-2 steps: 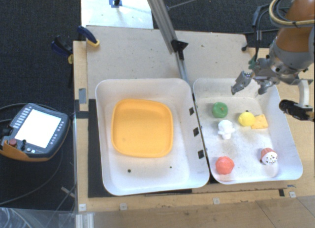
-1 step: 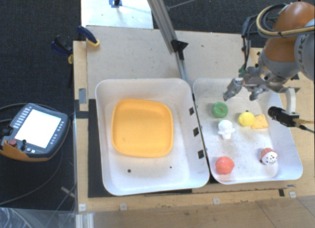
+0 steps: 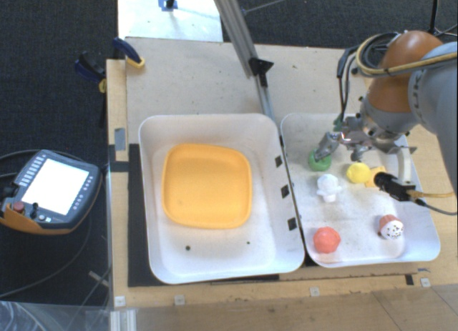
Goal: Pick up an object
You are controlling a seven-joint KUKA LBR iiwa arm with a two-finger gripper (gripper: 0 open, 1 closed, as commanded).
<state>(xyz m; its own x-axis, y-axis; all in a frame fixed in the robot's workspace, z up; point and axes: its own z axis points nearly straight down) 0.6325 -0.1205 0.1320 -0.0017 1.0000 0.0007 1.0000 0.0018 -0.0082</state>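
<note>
The right bin (image 3: 422, 251) holds several small objects. A green piece (image 3: 319, 159) lies near its left wall, and a yellow ball (image 3: 358, 173) sits a little to the right of it. Below them are a white figure (image 3: 328, 186), a red-orange ball (image 3: 326, 239) and a small red-and-white piece (image 3: 389, 227). My gripper (image 3: 342, 148) hangs low over the bin's upper part, open. Its left finger (image 3: 328, 143) stands just above the green piece and the other finger sits above the yellow ball. Nothing is between the fingers.
A large yellow-orange plate (image 3: 207, 184) lies in the left bin (image 3: 154, 251). A slanted metal pole (image 3: 240, 26) rises behind the bins. A teach pendant (image 3: 50, 190) rests off the bench at the left, and blue clamps (image 3: 125, 51) grip its far left corner.
</note>
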